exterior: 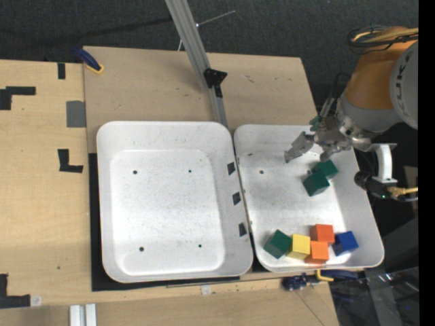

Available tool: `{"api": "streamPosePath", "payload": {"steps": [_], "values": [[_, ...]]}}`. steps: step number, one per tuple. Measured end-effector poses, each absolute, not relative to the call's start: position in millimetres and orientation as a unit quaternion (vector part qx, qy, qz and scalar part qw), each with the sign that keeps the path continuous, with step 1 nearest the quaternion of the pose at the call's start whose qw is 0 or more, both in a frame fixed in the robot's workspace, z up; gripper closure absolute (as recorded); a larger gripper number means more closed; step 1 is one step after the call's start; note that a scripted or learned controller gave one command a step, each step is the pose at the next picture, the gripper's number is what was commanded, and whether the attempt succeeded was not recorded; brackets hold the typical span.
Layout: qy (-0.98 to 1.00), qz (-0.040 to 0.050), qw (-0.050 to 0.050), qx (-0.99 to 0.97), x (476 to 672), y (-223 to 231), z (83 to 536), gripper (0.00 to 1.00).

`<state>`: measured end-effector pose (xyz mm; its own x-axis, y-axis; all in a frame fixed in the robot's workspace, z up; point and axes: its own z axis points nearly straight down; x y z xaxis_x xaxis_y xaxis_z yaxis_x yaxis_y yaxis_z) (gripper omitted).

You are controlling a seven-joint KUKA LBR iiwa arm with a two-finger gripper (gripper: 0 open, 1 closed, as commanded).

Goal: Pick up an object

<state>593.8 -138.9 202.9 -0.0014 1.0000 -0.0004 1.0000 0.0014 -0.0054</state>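
Tool [314,146] sits over upper part of right bin [272,189], reached in from the right on the grey arm w/ orange band [372,80]. One finger [297,148] sticks out to the left, angled down toward bin floor; the other is near the green blocks. Fingers look spread apart, nothing seen gripped between them.

Two dark green blocks just below/right of tool: smaller one [327,168] right under the wrist end, touching or nearly touching tool, can't tell which; larger one [316,183] just beside it, lower left, tilted.

Cluster at bottom of right bin, well apart from tool: green block [276,243], yellow block [300,244], two orange blocks [323,233] [319,250], blue block [346,242], all packed touching or close.

Left bin [166,202] beside right bin, rims meeting at centre. Metal strut [194,39] crosses desk [41,182] diagonally from top, ends at the seam betw. bins. Blue-yellow clamp [89,60] at upper left of board.
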Motion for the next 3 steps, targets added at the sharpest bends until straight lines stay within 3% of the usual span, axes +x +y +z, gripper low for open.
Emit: {"api": "streamPosePath", "payload": {"steps": [1, 2, 3], "values": [[-0.707, 0.0023, 0.002, -0.707, 583.1, -138.4, 152.5, 0.0], [-0.708, -0.0035, -0.005, -0.706, 589.8, -145.7, 111.4, 0.0], [-0.71, -0.0059, -0.004, -0.704, 591.3, -142.0, 123.1, 1.0]]}}
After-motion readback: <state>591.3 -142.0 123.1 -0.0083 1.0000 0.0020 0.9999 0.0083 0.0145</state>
